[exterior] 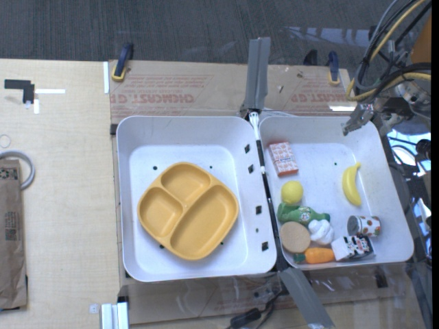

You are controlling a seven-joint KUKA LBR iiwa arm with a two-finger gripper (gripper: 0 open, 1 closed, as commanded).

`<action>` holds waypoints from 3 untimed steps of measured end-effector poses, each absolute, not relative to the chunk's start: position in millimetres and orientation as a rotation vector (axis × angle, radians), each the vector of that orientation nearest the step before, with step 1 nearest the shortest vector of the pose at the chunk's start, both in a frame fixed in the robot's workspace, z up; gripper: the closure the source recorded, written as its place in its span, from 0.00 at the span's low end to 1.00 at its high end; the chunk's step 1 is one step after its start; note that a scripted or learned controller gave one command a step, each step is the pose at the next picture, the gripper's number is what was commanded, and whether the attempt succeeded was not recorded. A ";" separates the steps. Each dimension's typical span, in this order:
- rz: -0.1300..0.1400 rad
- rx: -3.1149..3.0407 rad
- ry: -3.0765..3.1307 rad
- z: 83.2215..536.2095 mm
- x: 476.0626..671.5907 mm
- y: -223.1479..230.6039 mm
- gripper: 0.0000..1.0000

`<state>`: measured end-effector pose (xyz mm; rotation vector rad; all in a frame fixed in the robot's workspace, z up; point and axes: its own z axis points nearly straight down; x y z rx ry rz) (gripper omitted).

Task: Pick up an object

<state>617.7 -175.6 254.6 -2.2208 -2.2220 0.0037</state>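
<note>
The right bin [322,149] holds several small items: a red and white box [282,158], a yellow lemon [291,192], a banana [352,184], a green toy [295,213], a white toy [319,229], a tan round disc [295,238], an orange carrot [319,256], a small can [363,225] and a black and white carton [354,247]. My gripper [361,117] hangs over the bin's far right corner, apart from all of them, with nothing seen in it. The banana lies nearest, below it.
A yellow divided plate [188,211] lies in the left bin [137,156]. Cardboard [185,88] with blue clamps [123,60] lines the back. A brown paper bag [10,232] sits far left. Cables [391,40] loop above the gripper.
</note>
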 end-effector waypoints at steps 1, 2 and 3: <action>-0.003 -2.198 -2.227 97.2 600.9 -214.4 0.00; 0.000 -2.207 -2.233 108.3 602.0 -217.6 1.00; 0.002 -2.008 -2.420 198.4 634.7 -204.0 1.00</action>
